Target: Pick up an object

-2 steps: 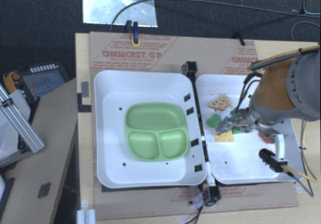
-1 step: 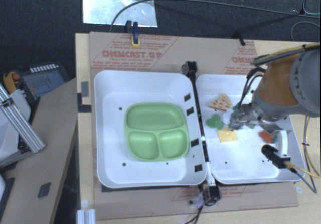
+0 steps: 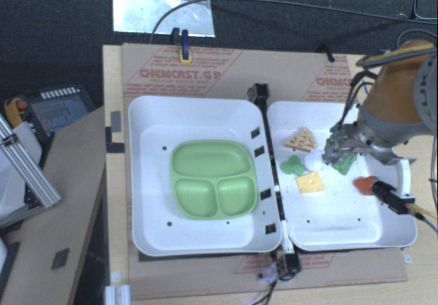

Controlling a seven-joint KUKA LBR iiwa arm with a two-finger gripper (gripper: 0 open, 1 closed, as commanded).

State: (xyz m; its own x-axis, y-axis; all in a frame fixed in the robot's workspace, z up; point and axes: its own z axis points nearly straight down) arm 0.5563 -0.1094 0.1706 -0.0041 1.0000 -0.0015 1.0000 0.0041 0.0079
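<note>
The counter [image 3: 205, 64], a tan board with red lettering, carries two shallow white bins side by side. The left bin [image 3: 147, 160] holds a pale green divided tray [image 3: 211, 179] with one wide compartment at the back and two smaller ones in front, lying flat near the bin's middle. The right bin [image 3: 342, 232] holds the small pieces. The grey arm [image 3: 400, 102] with its orange band comes in from the right and bends down over that bin, ending at the gripper [image 3: 337, 150], which sits low at the bin's back half; whether it is clenched or released I cannot tell (the wrist hides the tips). Just beside it, partly under it, lies a green piece [image 3: 344, 163]. To its left are a tan waffle-patterned wedge [image 3: 300, 139], a darker green leafy piece [image 3: 294, 166], and a yellow cheese-like square [image 3: 310, 182] in front of that. A small red-orange piece [image 3: 365, 184] lies toward the right wall.
</note>
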